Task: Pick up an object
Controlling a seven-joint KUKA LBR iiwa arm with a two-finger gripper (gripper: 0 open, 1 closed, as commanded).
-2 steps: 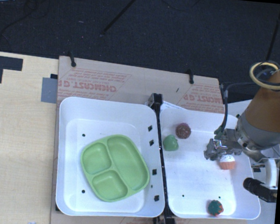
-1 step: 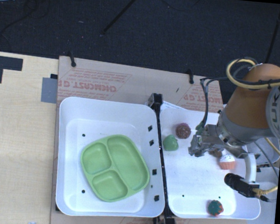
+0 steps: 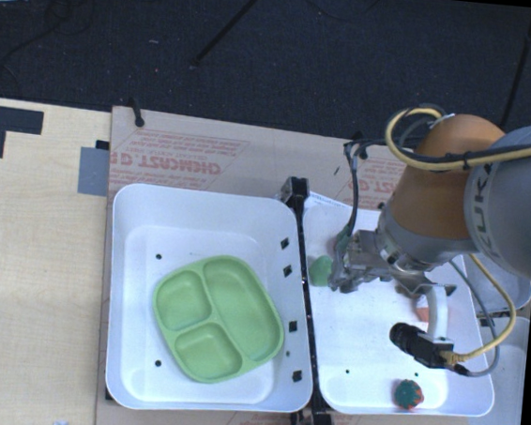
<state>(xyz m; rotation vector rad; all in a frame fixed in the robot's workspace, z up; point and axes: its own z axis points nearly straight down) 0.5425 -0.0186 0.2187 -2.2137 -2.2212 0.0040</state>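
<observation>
Resting in the left bin (image 3: 130, 240): one light green divided plate (image 3: 217, 318), three compartments, lying flat and slightly turned, near the bin's middle. Right bin (image 3: 369, 397): one small pale green object (image 3: 321, 268) at the upper left, close to the divider between the bins; one small round teal-and-red object (image 3: 407, 393) near the lower right corner; a sliver of orange-red item (image 3: 422, 313) at the right, partly hidden by the arm. The gripper (image 3: 346, 274), lowered into the right bin just beside the pale green object; state of the fingers cannot be told. Tabletop (image 3: 23, 276): light wood, left of the bins.
</observation>
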